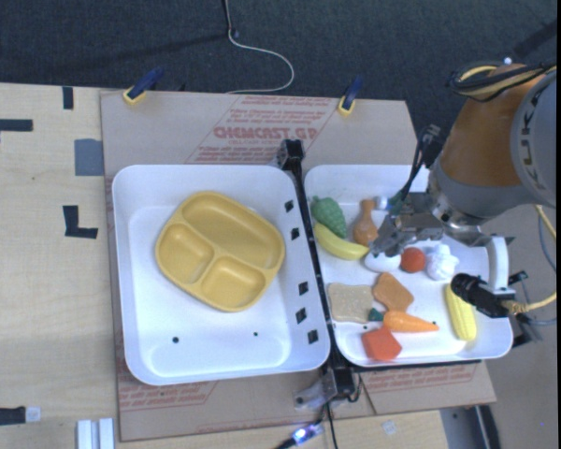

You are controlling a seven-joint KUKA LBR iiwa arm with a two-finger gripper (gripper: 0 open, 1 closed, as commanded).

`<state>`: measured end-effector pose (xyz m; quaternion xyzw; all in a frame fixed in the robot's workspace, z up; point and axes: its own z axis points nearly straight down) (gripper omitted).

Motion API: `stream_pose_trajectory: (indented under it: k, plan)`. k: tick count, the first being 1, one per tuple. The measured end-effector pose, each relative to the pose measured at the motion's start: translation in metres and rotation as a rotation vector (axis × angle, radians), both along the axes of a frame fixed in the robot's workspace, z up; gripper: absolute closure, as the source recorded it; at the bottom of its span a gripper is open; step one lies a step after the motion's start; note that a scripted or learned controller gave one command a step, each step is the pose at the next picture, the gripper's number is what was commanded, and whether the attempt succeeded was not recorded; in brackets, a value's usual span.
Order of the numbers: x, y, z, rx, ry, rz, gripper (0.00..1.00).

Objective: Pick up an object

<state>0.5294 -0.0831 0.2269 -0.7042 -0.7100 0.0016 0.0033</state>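
Observation:
The right bin [491,348] holds several toy foods: a green vegetable [330,215], a banana [338,243], a brown drumstick [365,221], a red tomato [412,261], a white piece [439,264], a bread slice [351,300], an orange-brown nugget [393,291], a carrot [409,323], a red piece [381,344] and a corn cob [461,312]. My gripper [391,239] hangs low over the middle of this bin, between the drumstick and the tomato, just right of the banana's end. The wrist hides whatever lies directly under it.
A yellow divided plate [220,251] lies in the left bin [131,279]. A black divider [304,241] separates the bins. The arm's grey and orange body [491,157] covers the right bin's far right corner. A cable [262,50] trails behind the bench.

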Motion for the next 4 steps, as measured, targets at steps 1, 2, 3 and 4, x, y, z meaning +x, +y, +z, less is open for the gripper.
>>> stream_pose_trajectory:
  k: [1, 2, 3, 4]
  plan:
    - [-0.002, -0.018, -0.005, -0.004, 0.001, -0.008, 1.00]
    - [0.005, -0.007, -0.014, -0.003, 0.001, -0.007, 1.00]
    - [-0.004, -0.009, -0.016, -0.004, 0.002, -0.008, 1.00]
    - [0.008, -0.004, -0.004, -0.002, 0.000, -0.006, 1.00]
